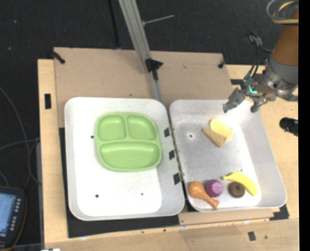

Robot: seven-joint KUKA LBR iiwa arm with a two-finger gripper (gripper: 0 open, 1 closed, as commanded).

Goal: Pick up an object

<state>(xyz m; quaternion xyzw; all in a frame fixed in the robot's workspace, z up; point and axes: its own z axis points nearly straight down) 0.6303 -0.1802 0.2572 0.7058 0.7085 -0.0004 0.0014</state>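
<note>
White plastic, smooth and shallow with rounded corners, makes up both bins, and the loose things all lie in the right bin (pixel 259 156). Nearest the camera, along that bin's front edge, four small toys sit in a loose row: an orange pear-shaped piece (pixel 201 192) with a narrow neck, a round purple piece (pixel 214 187) touching it, a dark brown ring like a small doughnut (pixel 236 190), and a curved yellow banana (pixel 244 182) just beside the ring. They look like hard glossy play food, and their crowding at the front rim suggests they slid or were dropped there rather than set out with care.

Further back, in the middle of the same bin, a tan wedge with a yellow lump on top (pixel 218 131) lies alone, well apart from the front row. Its rough, angular shape would give fingers flatter sides to close on than the rounded toys would.

In the left bin (pixel 81 156) a pale green divided plate (pixel 129 142) rests flat, with one long compartment at the front and two smaller ones behind; it is matte and low-rimmed.

Farthest back, the gripper (pixel 244 99) hangs over the right bin's far corner with its two fingers spread apart and nothing between them. It sits near the wedge, which I judge the likeliest object to be picked, though nothing has been lifted yet.
</note>
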